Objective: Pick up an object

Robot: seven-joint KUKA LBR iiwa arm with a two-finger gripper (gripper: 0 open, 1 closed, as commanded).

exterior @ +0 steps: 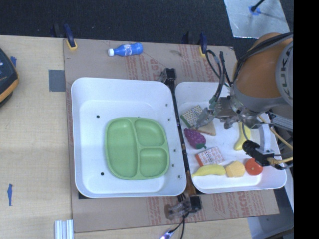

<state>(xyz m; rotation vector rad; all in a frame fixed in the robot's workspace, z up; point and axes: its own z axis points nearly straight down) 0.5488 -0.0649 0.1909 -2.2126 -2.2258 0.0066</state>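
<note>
Patterned packet (192,115) lying flat just left of the gripper (203,117) fingertips, purple grapes (195,138) just below, tan wedge (209,129) beside them

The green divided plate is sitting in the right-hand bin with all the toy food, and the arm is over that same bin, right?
Not quite. The camera view shows the green divided plate lying alone in the left bin. The toy food, such as the purple grapes and the banana, is in the right bin, and the arm is over that one.

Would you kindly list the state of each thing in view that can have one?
Gripper: low in the right bin, above a small packet.
Green tray: flat in the left bin.
Blue bottle: on its side, outside the bins.
Grapes, banana, tomato: loose in the right bin.
</note>
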